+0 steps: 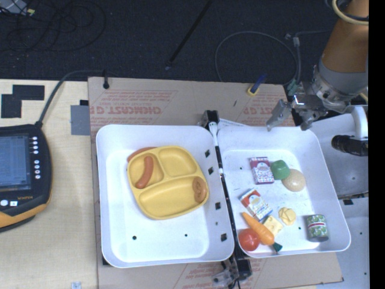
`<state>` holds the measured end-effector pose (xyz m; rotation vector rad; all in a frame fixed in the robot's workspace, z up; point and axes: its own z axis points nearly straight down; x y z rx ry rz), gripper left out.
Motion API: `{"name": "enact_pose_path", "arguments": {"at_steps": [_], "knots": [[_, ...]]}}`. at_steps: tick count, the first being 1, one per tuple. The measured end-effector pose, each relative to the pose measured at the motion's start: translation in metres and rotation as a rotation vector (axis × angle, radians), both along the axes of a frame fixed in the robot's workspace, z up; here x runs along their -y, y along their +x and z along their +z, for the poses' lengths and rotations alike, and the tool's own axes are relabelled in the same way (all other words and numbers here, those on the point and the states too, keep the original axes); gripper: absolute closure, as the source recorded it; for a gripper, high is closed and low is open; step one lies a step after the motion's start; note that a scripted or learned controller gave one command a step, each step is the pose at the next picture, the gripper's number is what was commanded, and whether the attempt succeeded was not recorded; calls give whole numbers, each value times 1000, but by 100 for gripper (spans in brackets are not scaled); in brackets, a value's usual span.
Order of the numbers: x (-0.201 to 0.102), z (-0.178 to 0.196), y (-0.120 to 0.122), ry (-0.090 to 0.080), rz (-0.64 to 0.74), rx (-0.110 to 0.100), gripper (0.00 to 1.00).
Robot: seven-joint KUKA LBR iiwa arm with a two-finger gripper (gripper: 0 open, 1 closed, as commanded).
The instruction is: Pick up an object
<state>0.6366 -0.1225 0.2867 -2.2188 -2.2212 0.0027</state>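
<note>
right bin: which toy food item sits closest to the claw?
The green round piece, at the bin's top, beside the red packet and beige ball. The claw hovers over the back rim; the tomato lies farthest.

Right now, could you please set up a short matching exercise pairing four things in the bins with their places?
Things:
1. hot dog
2. tomato
3. can
4. gripper

Places:
A. near right corner of right bin
B. yellow tray, left bin
C. above right bin's far edge
D. near left corner of right bin

Pairs: 1-B, 2-D, 3-A, 4-C
</note>
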Motion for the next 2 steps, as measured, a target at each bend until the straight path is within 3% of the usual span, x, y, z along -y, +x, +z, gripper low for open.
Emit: {"name": "enact_pose_path", "arguments": {"at_steps": [1,2], "knots": [[0,-134,-62,4,-2,-18,0],[-2,-203,-9,0,-1,1,0]]}}
